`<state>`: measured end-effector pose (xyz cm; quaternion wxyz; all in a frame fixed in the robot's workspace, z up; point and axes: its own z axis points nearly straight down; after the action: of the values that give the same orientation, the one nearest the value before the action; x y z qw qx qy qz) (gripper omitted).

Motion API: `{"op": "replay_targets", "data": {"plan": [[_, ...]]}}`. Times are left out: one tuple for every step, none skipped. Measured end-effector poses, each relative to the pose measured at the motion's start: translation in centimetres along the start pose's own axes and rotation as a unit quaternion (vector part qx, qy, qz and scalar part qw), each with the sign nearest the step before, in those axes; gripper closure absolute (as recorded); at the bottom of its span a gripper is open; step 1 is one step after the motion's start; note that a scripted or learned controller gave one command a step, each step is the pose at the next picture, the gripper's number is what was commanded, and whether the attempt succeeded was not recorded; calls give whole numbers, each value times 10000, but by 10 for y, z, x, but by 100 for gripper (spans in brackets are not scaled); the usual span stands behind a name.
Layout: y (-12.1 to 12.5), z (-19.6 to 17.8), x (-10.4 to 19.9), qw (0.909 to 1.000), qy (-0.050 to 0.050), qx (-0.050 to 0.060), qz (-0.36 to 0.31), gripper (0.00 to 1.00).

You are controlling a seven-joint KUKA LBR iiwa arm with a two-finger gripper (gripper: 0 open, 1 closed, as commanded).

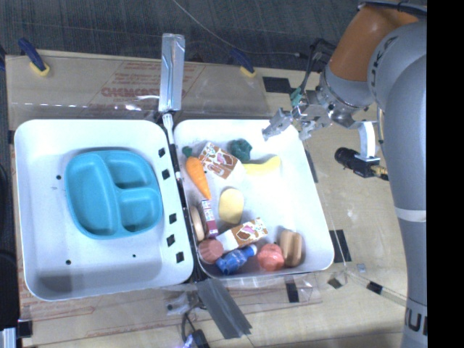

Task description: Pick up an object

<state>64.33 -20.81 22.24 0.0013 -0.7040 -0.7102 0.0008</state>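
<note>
Above the far right corner of the right bin [312, 194], at about two o'clock from its centre, the gripper [279, 125] hangs on the grey arm [402, 122] with its orange band; whether it is released or clenched cannot be told, and nothing shows in it. Just at seven o'clock from it, inside the bin, lies a yellow banana [262, 166], with a dark green piece [241, 148] beside that at nine o'clock. Further left sit a small printed carton [218, 160] and an orange carrot [197, 177] along the bin's left wall. Toward the centre rests a pale yellow lemon [231, 205]. Along the near edge, at six o'clock, are a second printed carton [243, 234], a blue bottle [236, 260], a red ball-like piece [270, 256] and a brown hot dog bun [291, 246] (all close together, some touching). The left bin [36, 216], at nine o'clock, holds a blue divided tray [112, 193].
</note>
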Motion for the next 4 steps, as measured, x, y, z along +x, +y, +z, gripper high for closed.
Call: {"op": "replay_targets", "data": {"plan": [[11, 95, 70, 9999, 18, 45, -108, 0], [14, 50, 52, 9940, -4, -16, 1094, 0], [14, 131, 39, 9990, 1, 3, 453, 0], [15, 120, 41, 9991, 0, 3, 416, 100]]}}
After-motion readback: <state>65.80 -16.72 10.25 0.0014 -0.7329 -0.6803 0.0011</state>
